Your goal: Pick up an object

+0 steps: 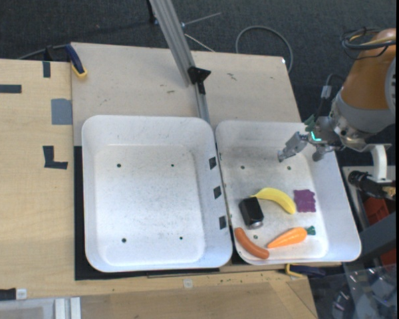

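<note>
Gripper (301,147): fingers spread, holding nothing, upper right of R bin (253,135). Lower R bin: banana (277,199), purple piece (305,200), black block (251,211), carrot (290,237), sausage (251,243).

A robotics lab: taped bench (26,178), loose cables (263,42), white bins (146,128).

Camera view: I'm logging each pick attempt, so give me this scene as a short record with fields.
hand: over the right bin's far part, nothing seen between its fingers
right bin: holds all five items, near end
banana
black block: beside the banana
purple piece
carrot
sausage: by the near rim
left bin
</note>
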Robot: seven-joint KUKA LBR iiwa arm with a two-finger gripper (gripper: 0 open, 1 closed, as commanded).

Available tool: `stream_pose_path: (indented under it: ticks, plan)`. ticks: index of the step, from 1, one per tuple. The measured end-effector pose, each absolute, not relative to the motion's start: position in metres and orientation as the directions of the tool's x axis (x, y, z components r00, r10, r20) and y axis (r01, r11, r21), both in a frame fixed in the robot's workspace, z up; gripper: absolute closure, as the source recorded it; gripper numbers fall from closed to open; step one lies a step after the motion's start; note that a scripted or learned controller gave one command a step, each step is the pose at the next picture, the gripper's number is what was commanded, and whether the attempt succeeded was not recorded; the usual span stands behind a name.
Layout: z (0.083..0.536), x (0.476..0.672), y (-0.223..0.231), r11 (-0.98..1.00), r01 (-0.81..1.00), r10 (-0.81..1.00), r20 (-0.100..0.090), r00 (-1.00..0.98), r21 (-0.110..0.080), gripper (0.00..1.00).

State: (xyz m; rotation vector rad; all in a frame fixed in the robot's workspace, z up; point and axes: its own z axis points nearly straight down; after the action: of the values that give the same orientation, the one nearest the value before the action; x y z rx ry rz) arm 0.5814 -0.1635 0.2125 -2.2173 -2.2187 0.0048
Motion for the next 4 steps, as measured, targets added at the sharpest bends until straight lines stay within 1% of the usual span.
stream_pose_path:
  ticks: [1, 2, 3, 4]
  plan:
    - [0.215, 0.582, -0.163, 0.002, 1.000, 1.000, 0.000, -0.002, -0.001, 0.00]
    - [0.169, 0.587, -0.158, 0.002, 1.000, 1.000, 0.000, -0.002, -0.006, 0.00]
    - [0.121, 0.592, -0.162, 0.001, 1.000, 1.000, 0.000, -0.001, -0.006, 0.00]
    - [0.088, 0.592, -0.161, 0.002, 1.000, 1.000, -0.002, -0.002, -0.002, 0.00]
